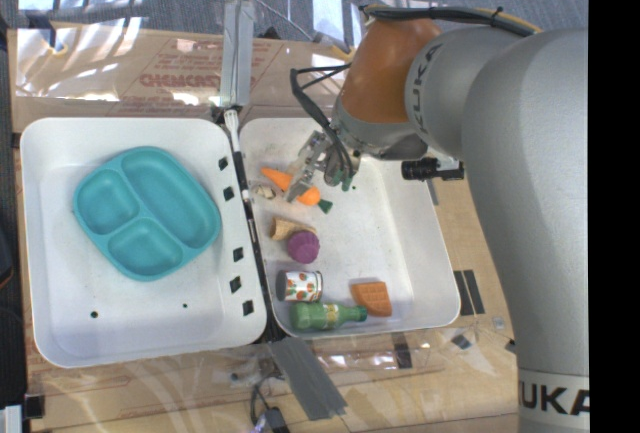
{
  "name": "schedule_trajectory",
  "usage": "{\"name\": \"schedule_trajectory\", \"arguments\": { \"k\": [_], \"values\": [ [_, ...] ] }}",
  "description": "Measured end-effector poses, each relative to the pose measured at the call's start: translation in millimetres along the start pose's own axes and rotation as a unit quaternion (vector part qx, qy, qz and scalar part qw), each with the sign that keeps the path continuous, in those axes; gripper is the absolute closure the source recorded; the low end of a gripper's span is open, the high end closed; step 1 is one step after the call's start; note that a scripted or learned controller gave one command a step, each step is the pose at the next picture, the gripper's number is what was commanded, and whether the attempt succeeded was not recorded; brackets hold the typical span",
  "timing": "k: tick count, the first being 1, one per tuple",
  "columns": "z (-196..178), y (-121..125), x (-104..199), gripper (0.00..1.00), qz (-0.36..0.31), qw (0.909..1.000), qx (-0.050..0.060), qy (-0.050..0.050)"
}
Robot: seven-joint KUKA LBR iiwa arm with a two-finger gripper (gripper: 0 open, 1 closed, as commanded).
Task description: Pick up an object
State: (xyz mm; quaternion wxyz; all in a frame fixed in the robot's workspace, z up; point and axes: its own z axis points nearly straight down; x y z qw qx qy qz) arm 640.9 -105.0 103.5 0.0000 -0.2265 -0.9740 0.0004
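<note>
Task object: a small orange carrot (pixel 309 196) with a green stem end, lying in the upper part of the right bin (pixel 425 221), just right of a second orange piece (pixel 276 178). Its long axis runs roughly left-right, tilted slightly, green end toward the right. The gripper (pixel 322 164) is directly above it; whether it is clenched or released cannot be told.

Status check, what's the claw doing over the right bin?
Claw low over the carrots, grip unclear. Nothing seen lifted. Cone, purple ball close by.
</note>
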Motion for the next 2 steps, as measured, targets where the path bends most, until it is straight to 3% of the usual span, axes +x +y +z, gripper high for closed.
{"name": "schedule_trajectory", "arguments": {
  "k": [1,2],
  "values": [
    [-96.0,58.0,48.3,1.0,0.028,0.9996,-0.004,-0.006],
    [-88.8,40.0,105.3,1.0,-0.073,0.9974,0.0,0.0]
  ]
}}
